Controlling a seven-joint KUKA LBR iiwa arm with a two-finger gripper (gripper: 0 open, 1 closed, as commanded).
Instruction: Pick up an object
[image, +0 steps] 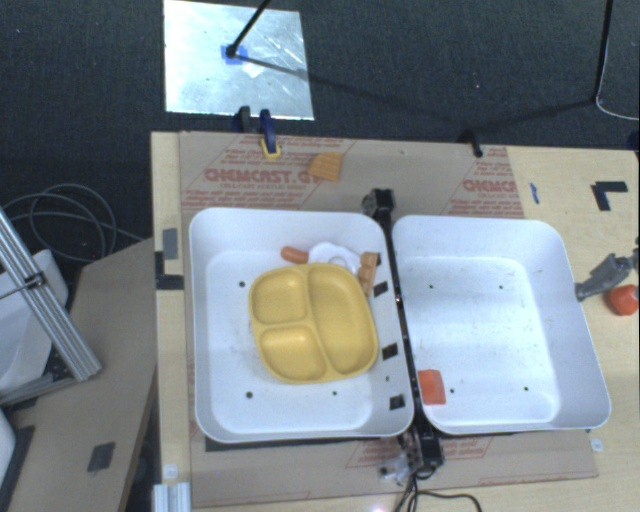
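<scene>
A yellow divided plate (312, 324) lies in the middle of the left bin (215, 400). Behind it sit a small orange carrot-like piece (294, 255), a white object (333, 256) and a brown block (368, 270) close to the bin's right wall. A small orange-red block (431, 386) rests in the right bin (560, 400), at its front left corner. My gripper (603, 277) shows as a grey shape at the view's right edge, just outside the right bin's right rim, far from all the objects. An orange part (625, 299) sits beside it.
A tan block (325, 166) lies on the bench board behind the left bin. A blue and yellow clamp (268, 133) stands at the board's back edge. A black divider (392, 310) runs between the bins. A metal sheet (238, 60) lies on the floor.
</scene>
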